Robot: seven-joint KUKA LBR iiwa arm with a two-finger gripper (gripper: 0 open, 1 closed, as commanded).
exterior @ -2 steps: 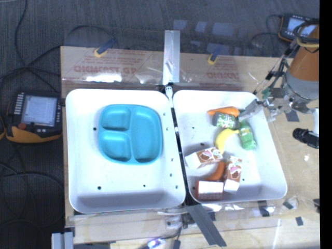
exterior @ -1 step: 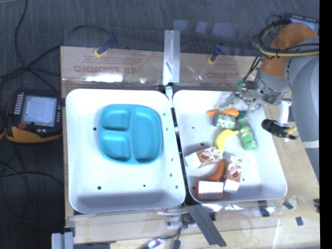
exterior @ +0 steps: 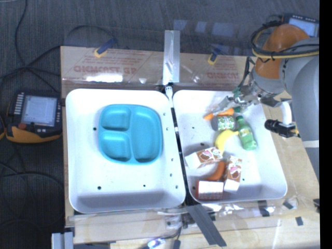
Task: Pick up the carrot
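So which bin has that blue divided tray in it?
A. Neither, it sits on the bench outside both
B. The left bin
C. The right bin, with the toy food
B. The blue tray lies inside the left bin, while the carrot and the other toy food sit in the right bin.

Faint reddish lettering on the clear sheet (exterior: 106,69) behind the bins, possibly mirrored, too blurred to read
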